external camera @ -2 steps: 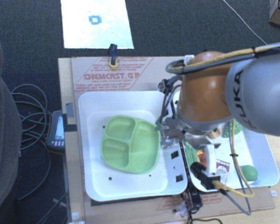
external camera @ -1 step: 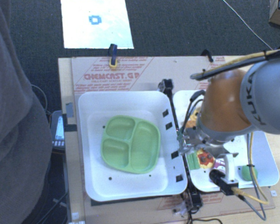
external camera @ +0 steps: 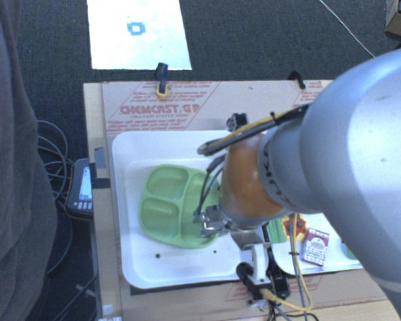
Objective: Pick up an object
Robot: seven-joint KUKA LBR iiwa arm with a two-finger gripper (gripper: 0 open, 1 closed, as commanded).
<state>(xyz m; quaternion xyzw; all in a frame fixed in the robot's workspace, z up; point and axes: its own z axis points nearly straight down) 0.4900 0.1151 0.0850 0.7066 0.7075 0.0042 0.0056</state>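
Over the green tray's (external camera: 168,204) right edge hangs the gripper (external camera: 210,224).

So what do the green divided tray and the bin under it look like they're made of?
Green tray: probably molded plastic, matte to slightly satin; uniform pale green colour, rounded compartments, soft highlights.
White bin: likely plastic too, smooth and faintly glossy; a seamless rounded rim and even white surface. It could be coated metal; the look doesn't settle it.
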